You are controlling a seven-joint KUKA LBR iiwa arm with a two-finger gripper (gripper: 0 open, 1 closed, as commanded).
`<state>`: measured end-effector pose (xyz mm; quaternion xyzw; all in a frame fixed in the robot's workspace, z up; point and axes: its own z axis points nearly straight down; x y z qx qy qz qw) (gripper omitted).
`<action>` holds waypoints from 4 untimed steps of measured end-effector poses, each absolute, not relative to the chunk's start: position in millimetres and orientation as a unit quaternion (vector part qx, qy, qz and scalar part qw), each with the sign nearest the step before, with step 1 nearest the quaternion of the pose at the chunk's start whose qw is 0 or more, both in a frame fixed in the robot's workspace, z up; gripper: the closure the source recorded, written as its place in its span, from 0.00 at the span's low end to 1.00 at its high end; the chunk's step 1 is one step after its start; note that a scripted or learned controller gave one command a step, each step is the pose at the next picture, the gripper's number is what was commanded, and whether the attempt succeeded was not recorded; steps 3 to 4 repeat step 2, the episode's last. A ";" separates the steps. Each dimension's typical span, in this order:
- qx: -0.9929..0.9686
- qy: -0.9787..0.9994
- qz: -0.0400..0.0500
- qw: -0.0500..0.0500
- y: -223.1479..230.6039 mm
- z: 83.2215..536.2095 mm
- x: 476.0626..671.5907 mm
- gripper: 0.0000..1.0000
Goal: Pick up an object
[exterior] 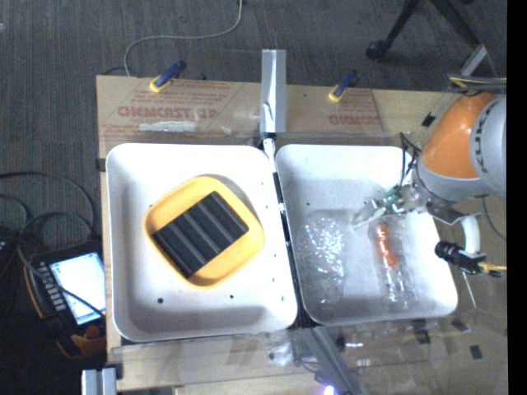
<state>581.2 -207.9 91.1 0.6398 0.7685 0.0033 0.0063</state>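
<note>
the arm (482,151) is a rounded body with a glossy orange band and a pale grey shell beside it, carrying faint dark lettering. below the orange band sits a grey collar, and thin dark cables run from it towards a small cluster of metal parts with a green fleck. a white curved piece with a black fitting hangs just under the collar.

Overhead light is hitting both bins (198,319) pretty evenly, so the white plastic is glaring a bit and washing out detail. Shadows are staying soft, just a thin one hugging the yellow thing (251,245). The clear wrapper (325,249) is throwing sparkly reflections. Carpet (66,23) is looking dim and grainy, and everything's coming out slightly soft overall.
</note>
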 end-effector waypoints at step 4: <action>0.656 0.755 -0.001 0.000 -138.5 180.4 627.6 1.00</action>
